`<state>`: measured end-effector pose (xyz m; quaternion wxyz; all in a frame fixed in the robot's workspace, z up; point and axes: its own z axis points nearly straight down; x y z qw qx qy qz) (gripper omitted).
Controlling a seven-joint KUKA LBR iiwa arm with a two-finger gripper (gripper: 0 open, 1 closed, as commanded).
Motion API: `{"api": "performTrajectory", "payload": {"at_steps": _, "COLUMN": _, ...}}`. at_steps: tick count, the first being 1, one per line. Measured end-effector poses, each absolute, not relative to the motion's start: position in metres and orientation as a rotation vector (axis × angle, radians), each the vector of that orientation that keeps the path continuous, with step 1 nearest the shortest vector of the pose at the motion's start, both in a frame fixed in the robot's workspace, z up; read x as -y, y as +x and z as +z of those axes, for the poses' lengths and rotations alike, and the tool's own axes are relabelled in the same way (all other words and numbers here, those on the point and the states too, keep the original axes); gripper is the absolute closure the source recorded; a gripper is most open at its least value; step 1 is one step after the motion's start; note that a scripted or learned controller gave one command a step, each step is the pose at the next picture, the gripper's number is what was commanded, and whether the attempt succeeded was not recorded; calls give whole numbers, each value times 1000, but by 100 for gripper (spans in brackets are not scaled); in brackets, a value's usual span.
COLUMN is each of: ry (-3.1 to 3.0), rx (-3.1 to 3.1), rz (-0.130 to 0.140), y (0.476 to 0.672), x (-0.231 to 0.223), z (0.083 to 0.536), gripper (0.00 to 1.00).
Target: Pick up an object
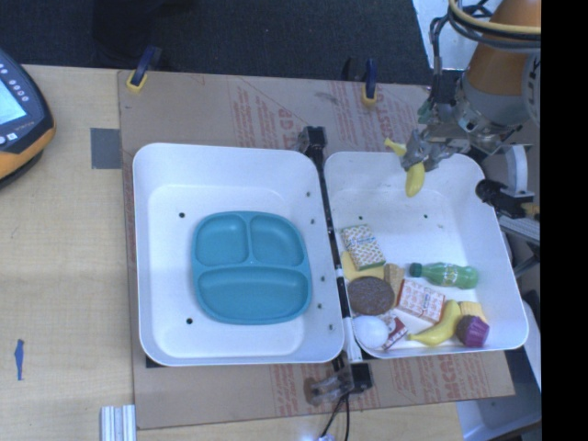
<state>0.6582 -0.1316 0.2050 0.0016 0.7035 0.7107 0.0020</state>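
Observation:
My gripper [421, 152] hangs over the far part of the right bin [478, 223], above its floor. It is shut on a small yellow curved object [414, 181]; one end pokes out to the left of the fingers and the other dangles below them. The near half of that bin holds several items: a patterned box [361, 246], a brown round disc [370, 294], a green bottle [446, 274], a red-and-white carton [421, 299], a yellow banana [439, 327], a purple piece [472, 331] and a white item [372, 331].
The left bin [161, 209] holds a blue divided plate [250, 266]. A black latch [313, 140] sits where the bins meet. Clamps [369, 79] pin the cardboard at the back. An orange-and-black device [18, 108] lies at the far left.

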Motion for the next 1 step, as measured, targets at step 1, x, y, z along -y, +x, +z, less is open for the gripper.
{"api": "performTrajectory", "payload": {"at_steps": 1, "ry": 2214, "rx": -2239, "rz": -5, "y": 609, "x": 56, "z": 206, "gripper": 100}}
